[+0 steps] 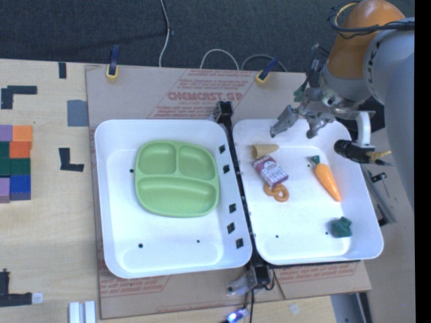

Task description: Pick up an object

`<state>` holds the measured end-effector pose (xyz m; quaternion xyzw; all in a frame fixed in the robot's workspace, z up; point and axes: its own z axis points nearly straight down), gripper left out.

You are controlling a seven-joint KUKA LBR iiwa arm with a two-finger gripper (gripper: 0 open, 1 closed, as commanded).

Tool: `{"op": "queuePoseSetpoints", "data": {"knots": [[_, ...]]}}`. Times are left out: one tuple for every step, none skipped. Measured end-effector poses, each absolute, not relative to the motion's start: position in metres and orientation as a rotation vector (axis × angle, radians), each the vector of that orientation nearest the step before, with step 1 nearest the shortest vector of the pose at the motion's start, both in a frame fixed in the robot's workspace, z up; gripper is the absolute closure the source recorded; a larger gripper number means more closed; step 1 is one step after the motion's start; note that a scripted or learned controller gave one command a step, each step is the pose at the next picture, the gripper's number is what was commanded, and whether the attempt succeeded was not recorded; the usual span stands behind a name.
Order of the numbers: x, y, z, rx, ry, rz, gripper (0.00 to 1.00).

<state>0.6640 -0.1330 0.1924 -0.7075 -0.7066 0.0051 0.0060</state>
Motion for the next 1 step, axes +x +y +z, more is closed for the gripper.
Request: {"op": "queuePoseSetpoints", "data": {"knots": [[0.6673, -0.1327, 0.2012, -2.219, -2.223, 0.002, 0.00]]}}
